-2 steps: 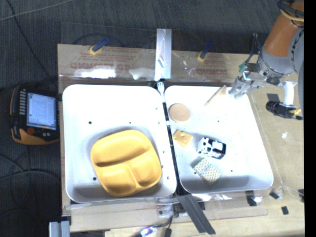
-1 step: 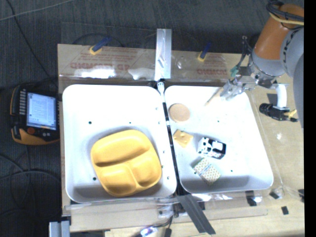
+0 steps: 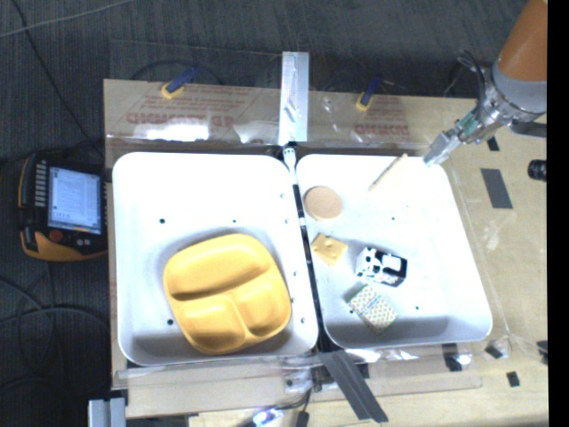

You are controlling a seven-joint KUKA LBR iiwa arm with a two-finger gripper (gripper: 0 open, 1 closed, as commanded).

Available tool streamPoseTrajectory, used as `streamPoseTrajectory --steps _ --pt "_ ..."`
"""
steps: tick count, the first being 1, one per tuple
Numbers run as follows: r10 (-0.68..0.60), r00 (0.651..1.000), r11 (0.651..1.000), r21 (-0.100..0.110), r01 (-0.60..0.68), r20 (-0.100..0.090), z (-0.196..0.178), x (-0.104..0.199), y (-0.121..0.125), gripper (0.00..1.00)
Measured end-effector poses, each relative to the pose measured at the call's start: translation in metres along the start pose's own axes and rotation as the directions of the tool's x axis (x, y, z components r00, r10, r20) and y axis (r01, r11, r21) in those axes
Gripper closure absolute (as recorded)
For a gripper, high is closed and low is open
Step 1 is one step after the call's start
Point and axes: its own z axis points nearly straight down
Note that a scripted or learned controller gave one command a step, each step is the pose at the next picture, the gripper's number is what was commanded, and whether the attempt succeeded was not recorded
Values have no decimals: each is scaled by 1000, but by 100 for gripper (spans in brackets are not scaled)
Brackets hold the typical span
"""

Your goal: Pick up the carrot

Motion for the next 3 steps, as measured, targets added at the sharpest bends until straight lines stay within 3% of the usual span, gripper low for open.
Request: streamPoseTrajectory --steps 1,2,3 --pt "-318 948 948 -2 318 1 -64 0 1 100" --pt "-319 948 948 -6 319 4 -74 1 3 100" --pt "-171 985 985 -2 171 -2 -62 7 -15 100"
